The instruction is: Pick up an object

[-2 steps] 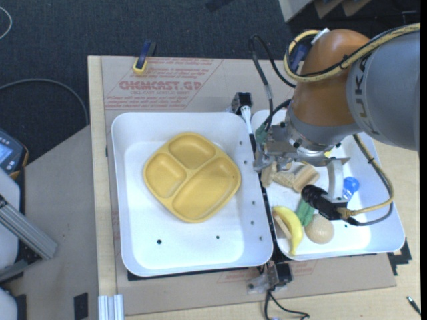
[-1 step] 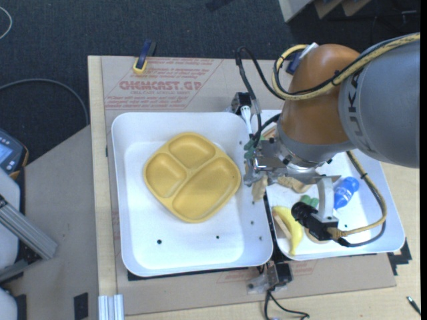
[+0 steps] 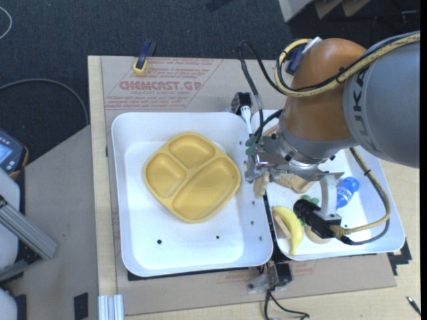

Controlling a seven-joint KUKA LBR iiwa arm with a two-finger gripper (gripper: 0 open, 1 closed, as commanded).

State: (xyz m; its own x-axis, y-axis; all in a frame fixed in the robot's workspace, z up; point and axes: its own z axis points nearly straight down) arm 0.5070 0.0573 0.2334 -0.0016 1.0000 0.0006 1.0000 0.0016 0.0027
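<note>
Banana point(image 3: 288, 224) is the closest thing, lying near the front edge of the right bin point(image 3: 373, 248), just inside its left wall. A bit further back in that same bin there's a blue item point(image 3: 347, 192) over toward the right side, and a tan, lumpy piece point(image 3: 291, 181) closer to the left wall. Can't really make out what either of them is.

The arm point(image 3: 320, 105) comes in from the right and hangs over the back half of the right bin, orange band facing up, hiding most of what's under it. Its wrist end points down by the wall the two bins share, right next to the tan piece. Honestly can't tell whether the jaws are released or clenched, and I don't see anything between them.

The left bin point(image 3: 200, 249) has one thing in it: a yellow divided plate point(image 3: 193, 177), three compartments, lying flat about mid-bin, well apart from the banana.

Behind the bins, a brown sheet with red lettering point(image 3: 160, 85) lies on the bench point(image 3: 100, 245), with a yellow-and-blue clamp point(image 3: 142, 57) at its far edge.
</note>
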